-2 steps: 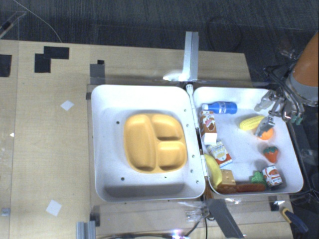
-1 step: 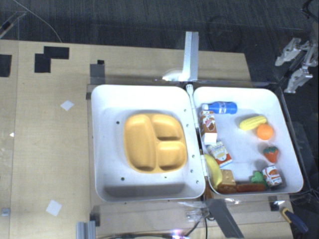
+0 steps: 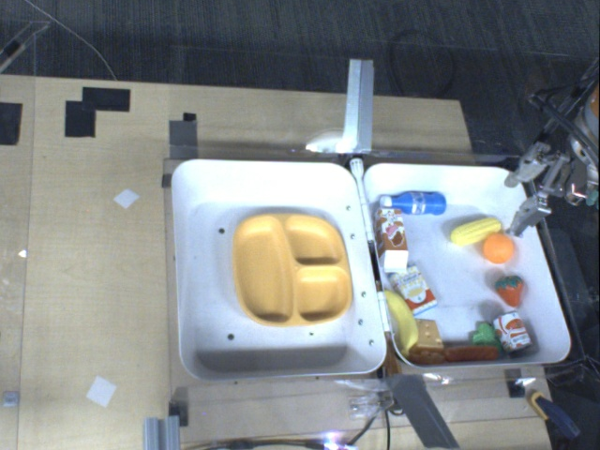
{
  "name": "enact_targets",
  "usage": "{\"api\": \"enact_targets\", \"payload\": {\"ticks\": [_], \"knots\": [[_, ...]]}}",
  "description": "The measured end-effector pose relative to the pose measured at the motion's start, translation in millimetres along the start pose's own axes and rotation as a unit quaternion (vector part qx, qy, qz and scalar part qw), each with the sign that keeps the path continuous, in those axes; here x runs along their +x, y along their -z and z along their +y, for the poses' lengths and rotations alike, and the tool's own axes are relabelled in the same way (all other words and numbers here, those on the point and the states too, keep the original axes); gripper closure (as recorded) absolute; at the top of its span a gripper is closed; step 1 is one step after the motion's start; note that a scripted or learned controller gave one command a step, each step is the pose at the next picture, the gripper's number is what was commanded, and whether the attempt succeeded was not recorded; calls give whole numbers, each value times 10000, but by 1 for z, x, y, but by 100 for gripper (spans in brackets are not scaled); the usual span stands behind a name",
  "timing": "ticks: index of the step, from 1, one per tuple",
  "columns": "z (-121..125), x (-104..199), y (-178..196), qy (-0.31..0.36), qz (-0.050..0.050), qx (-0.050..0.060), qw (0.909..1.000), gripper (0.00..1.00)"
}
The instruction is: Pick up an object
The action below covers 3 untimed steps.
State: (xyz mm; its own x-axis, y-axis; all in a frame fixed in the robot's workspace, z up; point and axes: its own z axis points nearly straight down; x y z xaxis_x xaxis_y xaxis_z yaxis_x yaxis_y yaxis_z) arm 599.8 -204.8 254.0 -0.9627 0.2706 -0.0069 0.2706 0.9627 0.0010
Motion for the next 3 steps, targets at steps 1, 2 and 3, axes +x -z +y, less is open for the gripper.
{"api": "enact_targets", "payload": {"ticks": [1, 2, 3], "knots": [[16, 89, -93, -2330, 19, 6, 9725, 0], [45, -3, -154, -3032, 1, 0, 9529, 0], [107, 27, -129, -3545, -42, 11, 9351, 0]]}}
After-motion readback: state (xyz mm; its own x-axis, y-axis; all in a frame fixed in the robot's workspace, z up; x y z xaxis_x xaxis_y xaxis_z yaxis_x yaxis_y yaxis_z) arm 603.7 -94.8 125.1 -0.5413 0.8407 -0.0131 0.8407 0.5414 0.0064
